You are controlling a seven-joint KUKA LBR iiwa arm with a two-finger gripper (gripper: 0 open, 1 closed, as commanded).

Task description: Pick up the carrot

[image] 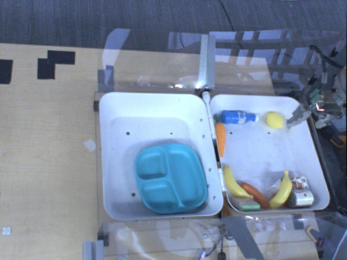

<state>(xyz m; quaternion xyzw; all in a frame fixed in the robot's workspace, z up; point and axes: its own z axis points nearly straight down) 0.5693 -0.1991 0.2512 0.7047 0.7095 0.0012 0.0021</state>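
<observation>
Your gripper (300, 115) hangs at the right bin's (303, 161) far right rim near the lemon (275, 120), and you cannot tell its jaw state from here. Your carrot (220, 139) lies against that bin's left wall, just below the blue bottle (237, 116). It is smooth, orange and tapered, its long axis running along the wall with the narrow tip toward the near bananas (235, 183).

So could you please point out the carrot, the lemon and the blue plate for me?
carrot (220, 138): camera view, middle of its orange body.
lemon (275, 120): camera view, centre of the fruit.
blue plate (142, 189): camera view, its left rim.
</observation>
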